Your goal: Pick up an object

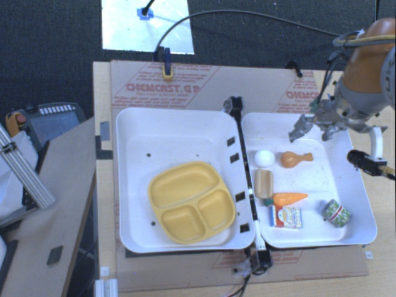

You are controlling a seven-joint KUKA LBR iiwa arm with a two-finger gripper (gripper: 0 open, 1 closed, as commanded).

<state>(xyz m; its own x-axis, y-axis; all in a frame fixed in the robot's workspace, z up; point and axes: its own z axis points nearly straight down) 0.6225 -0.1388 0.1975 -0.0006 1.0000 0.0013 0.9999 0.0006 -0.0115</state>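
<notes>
The right bin (346, 172) holds several small items. A white ball (265, 158) lies beside an orange-brown drumstick toy (295, 159). Below them are a tan bread-like piece (264, 183), an orange carrot (289, 198), a small printed carton (286, 216) and a green can (336, 213). My gripper (313, 130) hangs over the far part of that bin, above and slightly right of the drumstick. Its two fingers stand apart, open, with nothing between them.
The left bin (136, 166) carries a yellow three-compartment tray (192, 201). A black divider strip (242, 166) runs between the bins. A black cable arcs over the bench behind them, and a black part of the arm (365, 161) juts over the right bin's rim.
</notes>
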